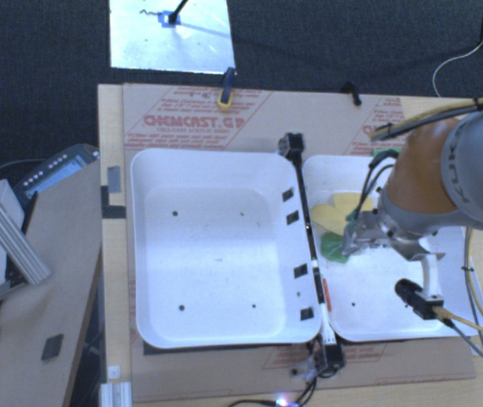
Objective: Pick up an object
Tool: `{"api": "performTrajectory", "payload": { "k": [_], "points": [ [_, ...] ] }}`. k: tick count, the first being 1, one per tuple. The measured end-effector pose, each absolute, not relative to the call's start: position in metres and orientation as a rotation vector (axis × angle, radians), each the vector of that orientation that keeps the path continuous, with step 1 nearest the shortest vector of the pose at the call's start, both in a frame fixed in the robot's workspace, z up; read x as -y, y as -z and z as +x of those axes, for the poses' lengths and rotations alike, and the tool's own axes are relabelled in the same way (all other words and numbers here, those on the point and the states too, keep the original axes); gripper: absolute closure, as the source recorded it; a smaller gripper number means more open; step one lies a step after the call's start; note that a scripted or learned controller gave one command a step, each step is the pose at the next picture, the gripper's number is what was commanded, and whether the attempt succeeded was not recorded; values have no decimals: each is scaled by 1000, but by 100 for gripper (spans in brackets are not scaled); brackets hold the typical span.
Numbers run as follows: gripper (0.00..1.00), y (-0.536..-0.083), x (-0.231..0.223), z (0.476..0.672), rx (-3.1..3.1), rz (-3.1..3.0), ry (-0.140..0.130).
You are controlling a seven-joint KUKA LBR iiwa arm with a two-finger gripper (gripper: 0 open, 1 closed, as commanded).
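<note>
White plastic, two shallow bins side by side on the bench; I use the black divider strip [308, 244] btwn them as my ref. Left bin [152, 227] sits on the far side of the strip from the arm. Right bin [369, 312] is on the arm's side, touching the strip. Grey arm w/ orange band [424, 164] reaches in over the right bin. Gripper [352, 242] is low, near the strip, over the bin's left part. Can't tell its grip state from this angle, wrist body blocks it. Green object [333, 248] lies in the right bin just beside the strip, right at the gripper tip, touching or under it, can't say which. I don't see it lifted. Yellow object [339, 209] lies in the same bin, just beyond the green one, close to the strip, partly hidden by the wrist. Black cylindrical part [417, 299] hangs off the wrist over the bin, further from the strip.
</note>
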State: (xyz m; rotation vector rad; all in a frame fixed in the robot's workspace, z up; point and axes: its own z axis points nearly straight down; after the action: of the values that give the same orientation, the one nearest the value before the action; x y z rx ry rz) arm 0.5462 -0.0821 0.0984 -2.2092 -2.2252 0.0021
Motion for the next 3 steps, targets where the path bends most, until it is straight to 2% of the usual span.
{"api": "performTrajectory", "payload": {
  "k": [1, 2, 3],
  "points": [
    [100, -87, 83, 629, 2237, -2223, 11],
    [100, -346, 120, 654, 2239, -2229, 17],
    [100, -508, 89, 634, 2243, -2224, 22]
  ]
}}
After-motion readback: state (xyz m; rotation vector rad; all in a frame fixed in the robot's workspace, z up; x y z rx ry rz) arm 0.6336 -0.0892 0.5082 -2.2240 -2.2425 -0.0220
